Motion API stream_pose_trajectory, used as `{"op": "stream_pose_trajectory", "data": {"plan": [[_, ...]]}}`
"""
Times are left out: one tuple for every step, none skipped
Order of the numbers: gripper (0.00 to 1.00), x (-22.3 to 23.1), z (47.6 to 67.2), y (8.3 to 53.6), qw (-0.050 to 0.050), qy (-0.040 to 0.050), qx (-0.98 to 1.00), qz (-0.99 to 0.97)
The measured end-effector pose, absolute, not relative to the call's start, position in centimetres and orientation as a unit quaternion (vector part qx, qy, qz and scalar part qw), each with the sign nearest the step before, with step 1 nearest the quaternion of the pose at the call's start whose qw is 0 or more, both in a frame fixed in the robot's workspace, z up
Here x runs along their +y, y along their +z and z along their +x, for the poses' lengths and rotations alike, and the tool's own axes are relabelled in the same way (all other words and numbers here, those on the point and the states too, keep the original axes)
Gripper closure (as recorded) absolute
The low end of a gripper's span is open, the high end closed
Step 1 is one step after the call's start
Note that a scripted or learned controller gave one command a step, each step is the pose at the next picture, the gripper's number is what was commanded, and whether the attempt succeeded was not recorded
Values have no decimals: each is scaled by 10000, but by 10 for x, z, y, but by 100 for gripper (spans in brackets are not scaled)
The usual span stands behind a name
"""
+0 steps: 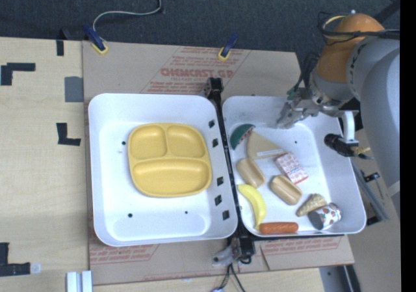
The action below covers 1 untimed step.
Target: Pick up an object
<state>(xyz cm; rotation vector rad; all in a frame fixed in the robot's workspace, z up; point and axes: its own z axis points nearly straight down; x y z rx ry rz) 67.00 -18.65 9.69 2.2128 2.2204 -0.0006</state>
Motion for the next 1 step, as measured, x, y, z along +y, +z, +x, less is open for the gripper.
{"op": "stream_pose_trajectory", "data": {"plan": [[0,-187,670,97,33,-5,7082,7060]]}}
